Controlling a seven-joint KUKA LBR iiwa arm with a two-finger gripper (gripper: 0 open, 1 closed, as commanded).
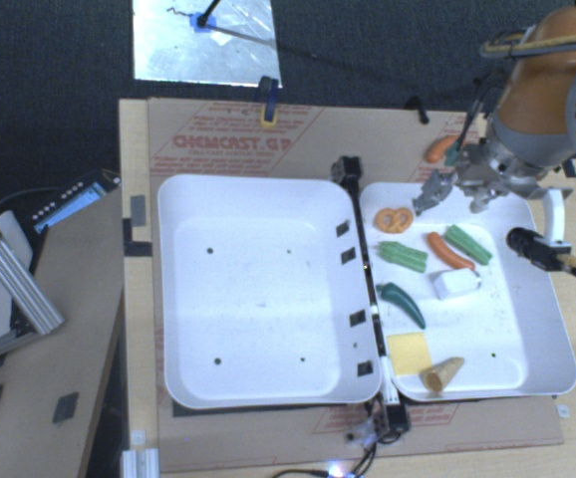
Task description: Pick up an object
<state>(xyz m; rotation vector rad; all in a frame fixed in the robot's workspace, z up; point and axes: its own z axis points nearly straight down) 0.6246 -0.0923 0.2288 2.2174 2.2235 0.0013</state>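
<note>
Arm point(545, 88): we see it entering from the right, grey with an orange band, poised over the far edge of the right bin.

Gripper point(457, 195): we place it above the back of the right bin; its two fingers point(430, 196) are spread apart, with nothing between them.

Right bin point(537, 347): we count seven items lying inside it.

Pretzel point(395, 220): near the back left corner, just below and left of the nearer fingertip, apart from it.

Green pod point(403, 256): just in front of the pretzel.

Orange sausage point(449, 250): mid-bin, beside a green ridged piece point(467, 243) to its right.

White block point(456, 284): touching the front end of the sausage.

Dark green pepper point(402, 302): near the divider point(363, 257), lying at a slant.

Yellow square point(409, 352): flat near the front left.

Cone point(443, 372): tan, just right of the yellow square, at the front wall.

Left bin point(258, 287): white, beside the right bin.

Orange item point(439, 149): outside the bins, on the cardboard point(228, 142) behind the right bin.
</note>
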